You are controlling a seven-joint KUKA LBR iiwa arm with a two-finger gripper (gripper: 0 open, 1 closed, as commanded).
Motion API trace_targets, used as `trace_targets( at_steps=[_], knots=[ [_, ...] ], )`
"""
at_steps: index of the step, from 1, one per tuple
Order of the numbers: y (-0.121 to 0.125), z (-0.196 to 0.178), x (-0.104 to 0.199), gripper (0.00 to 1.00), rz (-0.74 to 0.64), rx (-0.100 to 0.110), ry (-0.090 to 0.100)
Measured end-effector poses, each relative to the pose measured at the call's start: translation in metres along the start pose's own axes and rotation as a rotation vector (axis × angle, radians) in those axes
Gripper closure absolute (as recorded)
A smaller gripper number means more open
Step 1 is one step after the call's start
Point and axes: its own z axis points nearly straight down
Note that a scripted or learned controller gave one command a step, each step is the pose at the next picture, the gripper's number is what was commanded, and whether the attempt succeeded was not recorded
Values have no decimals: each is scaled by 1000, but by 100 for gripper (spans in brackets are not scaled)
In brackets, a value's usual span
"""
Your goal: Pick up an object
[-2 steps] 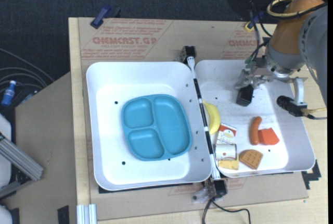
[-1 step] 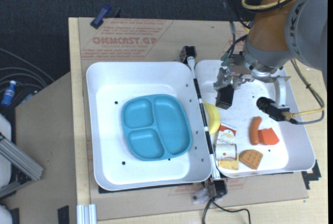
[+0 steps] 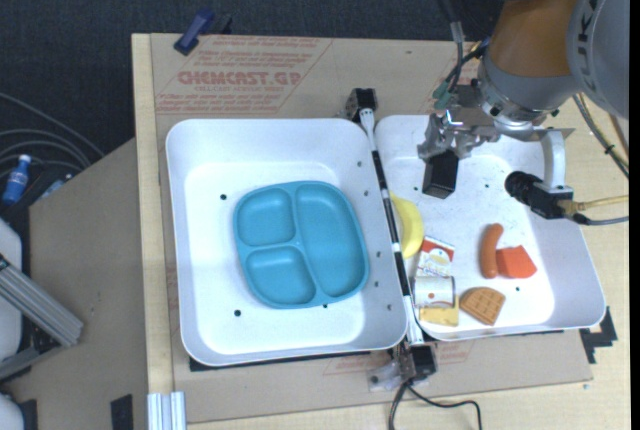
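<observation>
Black pincer (image 3: 440, 173) low over right bin (image 3: 570, 263), grip state impossible to tell, yellow banana (image 3: 408, 223) at seven o'clock, sausage (image 3: 489, 249) at four o'clock.

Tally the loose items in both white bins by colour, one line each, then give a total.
Blue: 1, the divided plastic plate
Yellow: 1, the curved banana
Orange-brown: 1, the sausage
Orange-red: 1, the wedge-shaped block
Tan: 1, the square waffle
White and red: 1, the small packet
Total: 6
</observation>
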Motion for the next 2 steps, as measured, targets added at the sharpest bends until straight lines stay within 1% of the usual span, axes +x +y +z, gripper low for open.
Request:
trace_targets(
  at_steps=[1, 2],
  knots=[
    [-46, -34, 9, 100, 0, 3, 1],
    [-116, -25, 81, 100, 0, 4, 1]
  ],
)
